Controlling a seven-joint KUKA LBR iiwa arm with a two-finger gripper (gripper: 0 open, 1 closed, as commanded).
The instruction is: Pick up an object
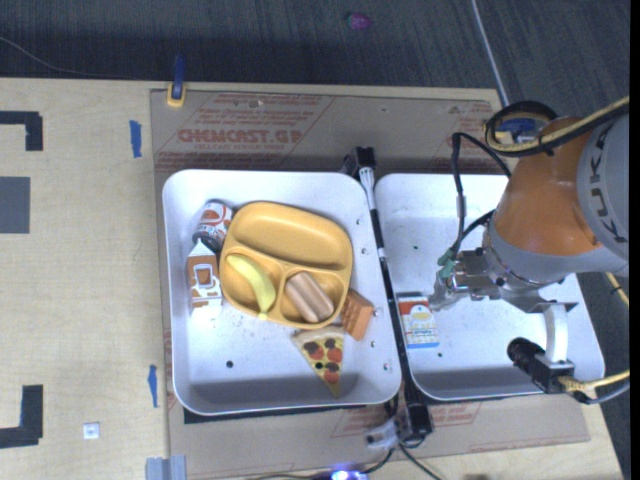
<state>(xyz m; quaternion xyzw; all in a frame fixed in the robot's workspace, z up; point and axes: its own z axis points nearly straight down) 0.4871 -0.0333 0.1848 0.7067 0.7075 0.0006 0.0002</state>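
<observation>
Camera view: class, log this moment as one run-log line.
arm: over right bin | gripper: beside small carton | left bin: yellow divided plate, pizza slice | pick: not done

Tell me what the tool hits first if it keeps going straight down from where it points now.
Most likely the small carton lying flat in the right bin. The tool sits just above and right of it in this view, so it could instead meet the bin floor beside it; depth is unclear.

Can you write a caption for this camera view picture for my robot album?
Robot claw hovers by a small carton in the right bin; toy food fills a yellow plate in the left bin.
</observation>
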